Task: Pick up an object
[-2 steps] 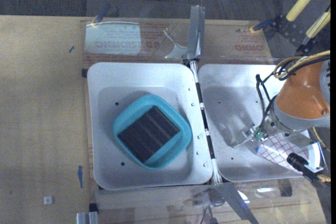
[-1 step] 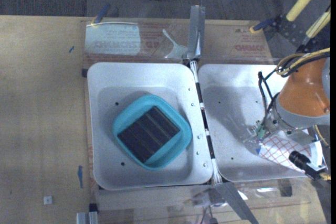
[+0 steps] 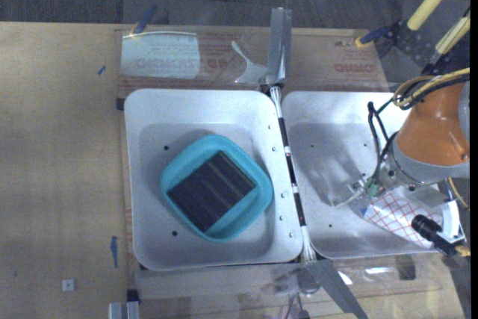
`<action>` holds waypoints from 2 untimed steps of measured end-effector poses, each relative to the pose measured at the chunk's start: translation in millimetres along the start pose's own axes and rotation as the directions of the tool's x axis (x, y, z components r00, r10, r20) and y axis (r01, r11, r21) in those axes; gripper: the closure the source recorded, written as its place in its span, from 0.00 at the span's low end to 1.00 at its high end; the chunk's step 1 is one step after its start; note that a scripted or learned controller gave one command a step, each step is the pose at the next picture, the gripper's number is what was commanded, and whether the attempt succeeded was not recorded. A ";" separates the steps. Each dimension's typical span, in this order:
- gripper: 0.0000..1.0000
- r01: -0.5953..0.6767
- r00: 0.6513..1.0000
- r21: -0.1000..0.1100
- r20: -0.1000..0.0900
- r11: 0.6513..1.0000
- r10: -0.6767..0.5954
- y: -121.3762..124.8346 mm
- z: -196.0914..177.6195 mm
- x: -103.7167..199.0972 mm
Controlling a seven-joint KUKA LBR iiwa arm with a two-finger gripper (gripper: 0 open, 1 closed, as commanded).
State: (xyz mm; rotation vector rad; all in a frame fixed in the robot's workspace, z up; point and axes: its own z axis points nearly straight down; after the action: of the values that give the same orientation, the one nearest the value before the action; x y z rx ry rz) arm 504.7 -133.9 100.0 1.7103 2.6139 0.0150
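Gripper (image 3: 357, 194) low in right bin (image 3: 328, 123), fingers hidden by wrist, state unclear | red-checked white object (image 3: 396, 214) just right of it, under the arm | teal square container (image 3: 216, 187) well left, in left bin (image 3: 149, 131).

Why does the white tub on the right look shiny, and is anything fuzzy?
In the camera view, light glares off the right bin's floor; the arm casts a soft grey shadow there; the teal tray in the left bin looks fairly sharp; the checked cloth is slightly blurry.
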 end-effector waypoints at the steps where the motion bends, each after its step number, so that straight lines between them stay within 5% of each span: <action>1: 0.00 -0.046 0.999 0.009 -0.006 0.999 0.046 -5.4 12.0 -24.1; 2: 1.00 -0.045 0.999 0.002 -0.001 0.999 0.045 -3.0 0.8 -25.5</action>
State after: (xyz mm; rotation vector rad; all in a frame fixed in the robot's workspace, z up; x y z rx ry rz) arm 512.2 -158.5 99.3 1.7704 2.5761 0.0139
